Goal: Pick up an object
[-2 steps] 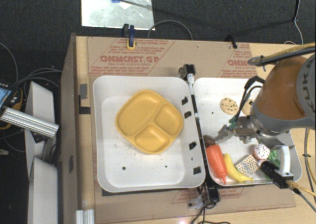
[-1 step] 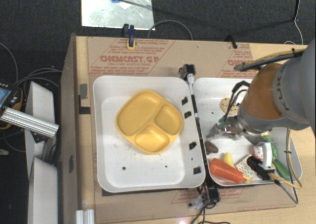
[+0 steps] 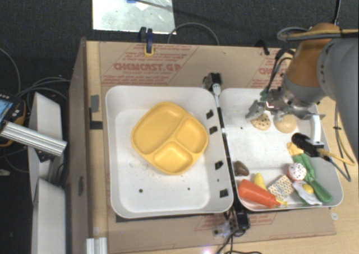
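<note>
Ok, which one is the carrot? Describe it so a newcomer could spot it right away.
Look at the right-hand white bin, then down to its near edge, close to the divider between the two bins. The carrot lies there tilted, beside a small yellow piece and a patterned cracker-like block. It is the one long, tapered, orange-red thing in that cluster.

The grey arm is seen reaching in from the right, with its orange band set just above the wrist. The wrist is angled downward and to the left. The claw is held low at the arm's end, and its fingers cannot be made out.
</note>
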